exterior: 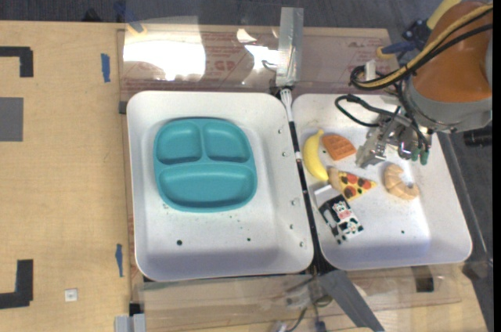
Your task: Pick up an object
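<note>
The right bin (438, 240) holds a yellow banana (314, 156), an orange bread-like piece (339, 146), a pizza slice toy (354, 184), a tan croissant (400, 182) and a black-and-white item (342, 216). My gripper (374, 153) hangs over the bin's middle, between the orange piece and the croissant, just above the pizza slice. Its fingers point down-left with nothing visible between them. The arm with its orange band (458, 60) comes in from the upper right.
The left bin (149, 244) holds a teal divided plate (206, 164). A metal divider (288, 48) stands behind the bins. Black and yellow cables (368, 92) hang by the wrist. Bare floor lies at the right bin's front right.
</note>
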`<state>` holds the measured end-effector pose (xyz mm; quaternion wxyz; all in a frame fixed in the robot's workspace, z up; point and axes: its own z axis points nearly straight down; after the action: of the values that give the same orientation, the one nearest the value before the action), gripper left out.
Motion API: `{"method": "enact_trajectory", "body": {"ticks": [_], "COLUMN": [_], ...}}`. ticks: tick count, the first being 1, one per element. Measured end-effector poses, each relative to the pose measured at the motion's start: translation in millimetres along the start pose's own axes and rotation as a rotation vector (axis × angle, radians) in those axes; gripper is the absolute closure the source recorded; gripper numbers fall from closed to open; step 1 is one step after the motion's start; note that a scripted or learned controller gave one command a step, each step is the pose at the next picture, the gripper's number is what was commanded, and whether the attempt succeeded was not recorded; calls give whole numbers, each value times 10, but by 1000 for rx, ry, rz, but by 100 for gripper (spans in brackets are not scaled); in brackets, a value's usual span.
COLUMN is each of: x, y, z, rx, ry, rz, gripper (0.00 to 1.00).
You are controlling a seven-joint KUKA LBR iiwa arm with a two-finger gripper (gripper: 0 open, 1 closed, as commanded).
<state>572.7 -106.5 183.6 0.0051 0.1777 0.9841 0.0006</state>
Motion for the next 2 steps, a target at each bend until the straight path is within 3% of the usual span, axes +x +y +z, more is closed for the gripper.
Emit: {"method": "enact_trajectory", "body": {"ticks": [1, 2], "x": [402, 1180], "y": [594, 752], "z": [-521, -420], "rx": [1, 5], "ry": [3, 10], "rz": [297, 485], "gripper": [100, 100]}}
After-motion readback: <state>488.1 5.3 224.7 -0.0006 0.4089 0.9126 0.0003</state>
